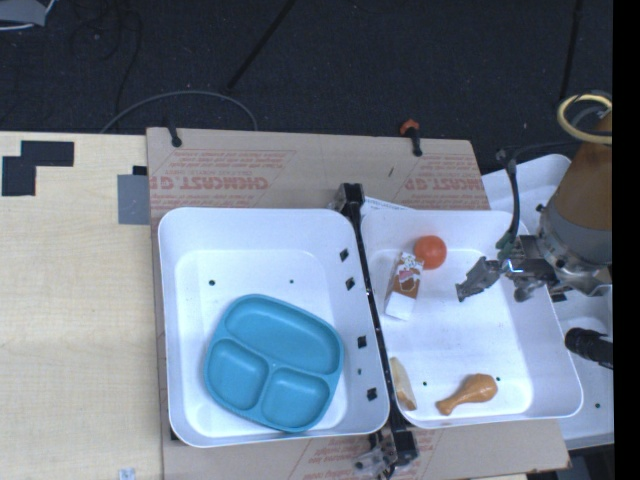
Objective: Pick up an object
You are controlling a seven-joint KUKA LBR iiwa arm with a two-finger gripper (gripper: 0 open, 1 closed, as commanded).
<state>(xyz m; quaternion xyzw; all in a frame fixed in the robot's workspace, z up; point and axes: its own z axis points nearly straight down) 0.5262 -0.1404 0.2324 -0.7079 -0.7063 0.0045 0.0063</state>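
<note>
The right bin (540,368) holds a red-orange ball (430,251), a small white and brown packet (405,284), a tan toy drumstick (467,394) and a pale bread-like piece (402,383) against its left wall. My gripper (498,285) hangs over the right part of this bin, to the right of the packet and ball and apart from both. Its fingers stand open, with just the white bin floor between them. The drumstick lies well below it in the view.
The left bin (190,268) holds a blue divided plate (273,362). A black divider (362,298) runs between the two bins. The grey arm with its orange band (585,183) comes in from the right. Cardboard lies under the bins.
</note>
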